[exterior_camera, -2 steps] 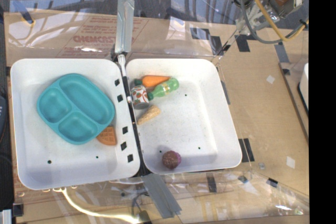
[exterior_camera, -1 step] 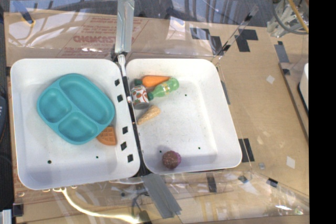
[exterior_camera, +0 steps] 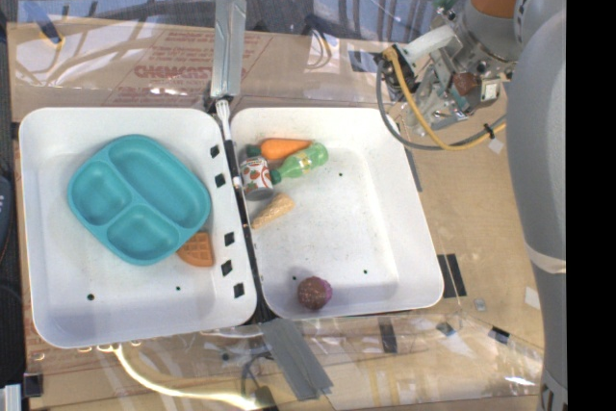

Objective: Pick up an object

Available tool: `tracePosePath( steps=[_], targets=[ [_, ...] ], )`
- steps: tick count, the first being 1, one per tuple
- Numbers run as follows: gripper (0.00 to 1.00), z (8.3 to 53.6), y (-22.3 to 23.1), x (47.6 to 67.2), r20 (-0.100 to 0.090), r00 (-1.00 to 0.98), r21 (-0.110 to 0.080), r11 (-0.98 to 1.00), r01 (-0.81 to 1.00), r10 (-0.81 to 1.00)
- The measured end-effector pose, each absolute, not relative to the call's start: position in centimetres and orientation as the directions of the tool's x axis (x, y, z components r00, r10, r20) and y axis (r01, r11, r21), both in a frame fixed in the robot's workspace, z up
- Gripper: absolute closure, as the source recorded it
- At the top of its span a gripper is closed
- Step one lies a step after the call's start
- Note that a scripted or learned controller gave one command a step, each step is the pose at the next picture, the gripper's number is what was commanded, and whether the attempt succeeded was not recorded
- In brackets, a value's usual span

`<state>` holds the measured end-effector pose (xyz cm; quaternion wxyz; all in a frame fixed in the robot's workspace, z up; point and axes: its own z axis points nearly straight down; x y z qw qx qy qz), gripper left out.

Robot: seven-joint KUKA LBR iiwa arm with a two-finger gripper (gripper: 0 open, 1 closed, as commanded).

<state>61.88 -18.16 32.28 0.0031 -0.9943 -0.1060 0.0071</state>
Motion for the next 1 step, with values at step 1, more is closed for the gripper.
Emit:
tracePosePath(
  steps=[1],
  targets=[
    [1.0, 45.24, -20.93, 63.82, 0.006, 0.97, 0.003, -0.97, 0.242, 0.242]
  ],
)
